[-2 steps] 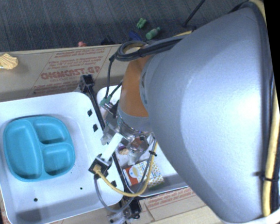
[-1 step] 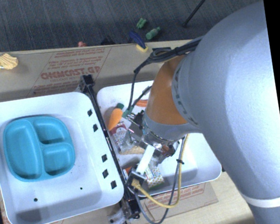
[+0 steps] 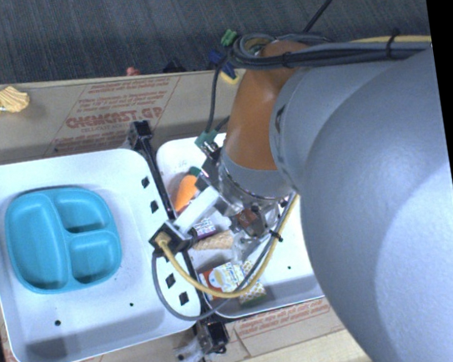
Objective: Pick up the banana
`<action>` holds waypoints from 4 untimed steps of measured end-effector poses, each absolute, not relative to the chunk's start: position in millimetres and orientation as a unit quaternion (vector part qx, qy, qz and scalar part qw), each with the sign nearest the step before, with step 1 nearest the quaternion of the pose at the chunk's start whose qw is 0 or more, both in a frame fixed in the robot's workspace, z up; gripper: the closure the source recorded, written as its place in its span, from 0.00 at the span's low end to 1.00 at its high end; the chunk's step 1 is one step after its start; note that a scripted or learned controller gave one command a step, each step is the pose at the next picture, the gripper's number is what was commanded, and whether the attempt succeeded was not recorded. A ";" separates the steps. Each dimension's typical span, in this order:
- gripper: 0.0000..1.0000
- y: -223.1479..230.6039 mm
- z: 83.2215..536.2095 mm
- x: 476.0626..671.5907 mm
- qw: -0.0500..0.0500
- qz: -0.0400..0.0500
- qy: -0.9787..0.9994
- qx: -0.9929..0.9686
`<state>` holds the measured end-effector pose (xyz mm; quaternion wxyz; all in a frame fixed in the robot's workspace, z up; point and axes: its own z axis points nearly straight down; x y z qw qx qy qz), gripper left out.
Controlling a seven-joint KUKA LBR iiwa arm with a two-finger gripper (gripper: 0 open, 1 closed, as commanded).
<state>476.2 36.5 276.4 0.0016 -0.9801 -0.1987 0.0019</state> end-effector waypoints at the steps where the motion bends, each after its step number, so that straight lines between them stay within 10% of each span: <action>1: 0.00 83.8 270.0 475.8 0.000 0.002 -0.135 -0.991; 2: 0.00 82.2 190.6 475.0 0.002 0.004 -0.232 -0.973; 3: 1.00 83.3 200.2 474.9 0.004 0.006 -0.235 -0.972; 4: 1.00 -31.7 228.4 475.9 0.002 0.002 -0.197 -0.980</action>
